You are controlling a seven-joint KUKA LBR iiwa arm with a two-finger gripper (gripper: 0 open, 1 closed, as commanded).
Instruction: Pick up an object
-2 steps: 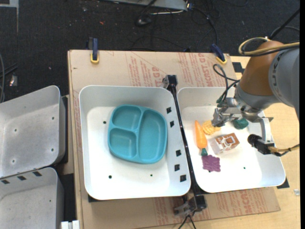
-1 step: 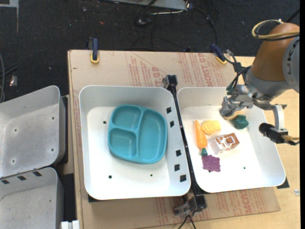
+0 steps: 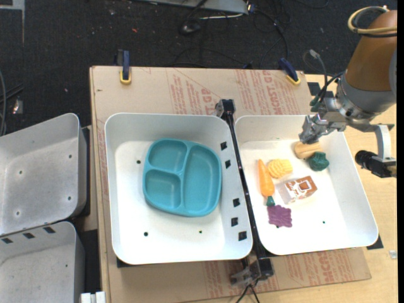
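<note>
- Directly beneath the end effector point(image 3: 313, 131), at the far edge of the right bin point(image 3: 353, 232), lies a tan, rounded toy, perhaps a bread roll or potato point(image 3: 305, 149); I judge it the likeliest thing to be picked.
- Whether the end effector is spread or pressed together I cannot tell: its tip is too small and dark against the bin wall.
- To grasp well, it should come straight down over the middle of the tan toy, straddling its narrow width, and stay off the bin's far wall.
- Just beside the tan toy, on the arm's side, sits a dark green lump point(image 3: 319, 161); a sloppy descent could nudge it.
- Nearer the camera from the end effector lie a yellow ridged toy point(image 3: 279, 167), an orange carrot point(image 3: 266, 178), a small printed packet point(image 3: 300, 189) and a purple leafy piece point(image 3: 279, 216).
- Well off to the side, the left bin point(image 3: 126, 232) holds a teal divided plate point(image 3: 183, 177).
</note>
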